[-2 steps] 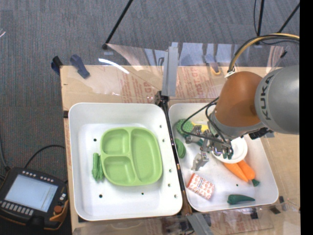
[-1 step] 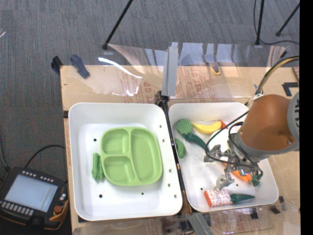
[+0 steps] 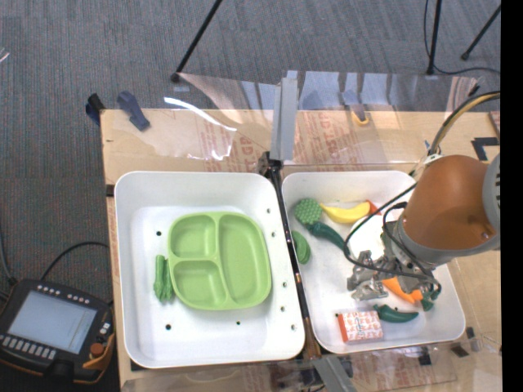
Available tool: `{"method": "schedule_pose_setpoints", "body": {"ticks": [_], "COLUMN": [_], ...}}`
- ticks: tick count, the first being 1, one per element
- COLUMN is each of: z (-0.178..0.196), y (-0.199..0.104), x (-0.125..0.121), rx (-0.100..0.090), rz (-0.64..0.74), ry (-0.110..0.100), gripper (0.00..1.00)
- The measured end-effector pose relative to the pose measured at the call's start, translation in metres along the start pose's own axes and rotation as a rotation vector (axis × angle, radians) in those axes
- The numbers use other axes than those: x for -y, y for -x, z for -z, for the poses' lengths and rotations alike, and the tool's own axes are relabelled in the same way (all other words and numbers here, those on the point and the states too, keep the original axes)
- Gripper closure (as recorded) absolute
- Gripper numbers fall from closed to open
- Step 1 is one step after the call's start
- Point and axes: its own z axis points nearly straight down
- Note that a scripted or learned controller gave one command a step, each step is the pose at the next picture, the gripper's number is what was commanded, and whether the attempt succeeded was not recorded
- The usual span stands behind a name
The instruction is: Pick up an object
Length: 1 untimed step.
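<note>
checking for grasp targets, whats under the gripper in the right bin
An orange piece and a dark green one poke out beneath the gripper; the arm covers the rest.

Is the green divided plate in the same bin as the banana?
No, the green divided plate lies in the left bin, while the banana lies in the right bin.

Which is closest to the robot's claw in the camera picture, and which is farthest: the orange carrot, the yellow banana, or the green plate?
From the gripper:
1. Orange carrot, right beside it in the right bin.
2. Yellow banana, at that bin's far side.
3. Green plate, over in the left bin.
</note>
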Motion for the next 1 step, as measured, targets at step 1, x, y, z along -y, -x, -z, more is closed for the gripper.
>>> {"method": "schedule_pose_setpoints", "body": {"ticks": [1], "z": [0.0006], "y": [0.0011], "x": [-0.0003], "rx": [0.003], "rz": [0.001], "ry": [0.000], "gripper": [0.00]}}
